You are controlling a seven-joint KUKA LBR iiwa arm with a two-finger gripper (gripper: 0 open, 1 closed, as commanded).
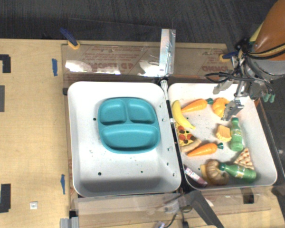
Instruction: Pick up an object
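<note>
A grey arm with an orange band is reaching in from two o'clock, its gripper [233, 107] hanging over the upper part of the right bin [268, 148]. Whether the pincer is apart or together cannot be told from this slanted view, and nothing is showing between its tips, so the pick looks not yet made. Toy food is lying all over that bin: a banana [179, 115] at nine o'clock, one carrot [195, 105] at eleven and another [203, 149] near the centre, an orange fruit [219, 106] just beside the gripper, and green bottles [238, 171] toward five. The left bin [80, 175] is carrying a teal divided plate [128, 125]. Everything is resting on the bin floors; choosing, closing and lifting all appear to be left.
</note>
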